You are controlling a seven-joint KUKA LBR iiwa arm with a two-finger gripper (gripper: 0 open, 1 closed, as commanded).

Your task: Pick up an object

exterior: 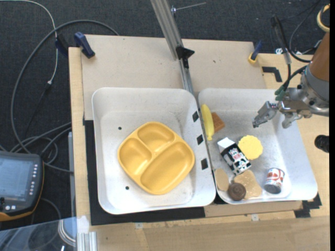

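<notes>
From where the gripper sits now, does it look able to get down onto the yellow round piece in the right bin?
Probably yes. The gripper hangs over the right bin, up and right of the yellow round piece, with bare floor between them. The black-and-white box touches the piece's left side, which may crowd a finger.

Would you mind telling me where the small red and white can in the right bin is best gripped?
Probably across the middle of the can, coming from above. It appears tipped near the right bin wall, and its round sides suit two fingers. The end effector hovers further back.
</notes>
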